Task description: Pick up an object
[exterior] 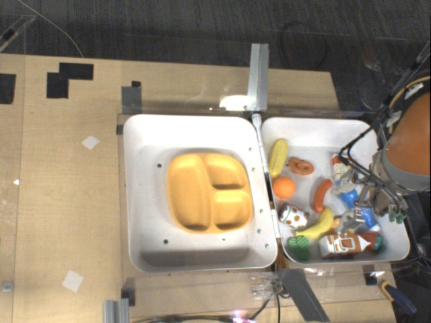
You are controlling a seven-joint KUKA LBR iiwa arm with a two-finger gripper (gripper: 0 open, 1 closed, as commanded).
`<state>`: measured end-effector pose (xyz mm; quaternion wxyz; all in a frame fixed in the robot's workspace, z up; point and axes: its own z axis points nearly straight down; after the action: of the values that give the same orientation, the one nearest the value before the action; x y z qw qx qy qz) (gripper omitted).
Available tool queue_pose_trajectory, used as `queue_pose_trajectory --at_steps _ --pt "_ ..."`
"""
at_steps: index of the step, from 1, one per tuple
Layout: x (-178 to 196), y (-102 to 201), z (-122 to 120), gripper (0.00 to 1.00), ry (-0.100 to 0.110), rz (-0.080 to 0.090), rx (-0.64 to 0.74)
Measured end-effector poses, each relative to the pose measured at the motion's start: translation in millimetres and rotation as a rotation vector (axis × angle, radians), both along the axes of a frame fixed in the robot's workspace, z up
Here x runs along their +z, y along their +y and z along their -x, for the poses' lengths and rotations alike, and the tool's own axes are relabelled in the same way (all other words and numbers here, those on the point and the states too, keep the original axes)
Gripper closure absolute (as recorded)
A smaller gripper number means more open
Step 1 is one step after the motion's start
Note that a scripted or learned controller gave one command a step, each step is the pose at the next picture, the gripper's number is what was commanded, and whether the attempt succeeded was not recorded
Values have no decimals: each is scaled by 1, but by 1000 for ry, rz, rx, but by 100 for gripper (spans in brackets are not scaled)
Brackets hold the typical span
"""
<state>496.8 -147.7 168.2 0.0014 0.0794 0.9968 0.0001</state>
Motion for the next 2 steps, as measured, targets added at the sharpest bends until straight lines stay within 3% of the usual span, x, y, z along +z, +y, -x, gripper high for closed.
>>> queue_pose_trajectory --at_steps 1,2 --pt "-78 10 -69 0 -16 3 -60" --pt "-79 7 -117 0 -11 3 163"
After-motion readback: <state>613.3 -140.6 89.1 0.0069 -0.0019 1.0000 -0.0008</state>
